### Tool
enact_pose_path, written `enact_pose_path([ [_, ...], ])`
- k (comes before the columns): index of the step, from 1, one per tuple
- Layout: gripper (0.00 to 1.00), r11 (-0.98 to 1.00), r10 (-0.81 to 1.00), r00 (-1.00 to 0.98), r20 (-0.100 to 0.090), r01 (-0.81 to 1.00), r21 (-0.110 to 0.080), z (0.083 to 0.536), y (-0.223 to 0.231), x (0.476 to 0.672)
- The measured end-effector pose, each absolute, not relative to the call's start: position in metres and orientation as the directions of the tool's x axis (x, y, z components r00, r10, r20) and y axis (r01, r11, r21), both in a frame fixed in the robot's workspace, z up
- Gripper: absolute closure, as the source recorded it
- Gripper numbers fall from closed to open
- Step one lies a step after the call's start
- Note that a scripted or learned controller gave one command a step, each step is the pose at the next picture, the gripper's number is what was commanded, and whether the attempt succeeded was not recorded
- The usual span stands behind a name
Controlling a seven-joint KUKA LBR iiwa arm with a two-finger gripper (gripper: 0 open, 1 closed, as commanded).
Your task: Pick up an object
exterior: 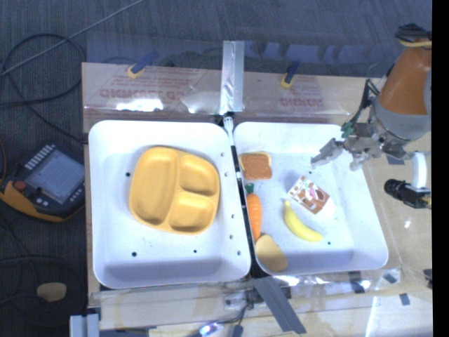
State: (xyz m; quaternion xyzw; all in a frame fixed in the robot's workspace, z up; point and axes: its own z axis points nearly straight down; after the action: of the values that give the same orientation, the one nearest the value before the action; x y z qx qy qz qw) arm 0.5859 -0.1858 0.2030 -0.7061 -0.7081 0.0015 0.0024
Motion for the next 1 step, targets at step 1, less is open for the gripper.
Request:
enact_pose_path([
  [1,0.0,-0.112,0.994,0.112,0.0,0.994,0.007,0.0884,-0.1837,0.4888],
])
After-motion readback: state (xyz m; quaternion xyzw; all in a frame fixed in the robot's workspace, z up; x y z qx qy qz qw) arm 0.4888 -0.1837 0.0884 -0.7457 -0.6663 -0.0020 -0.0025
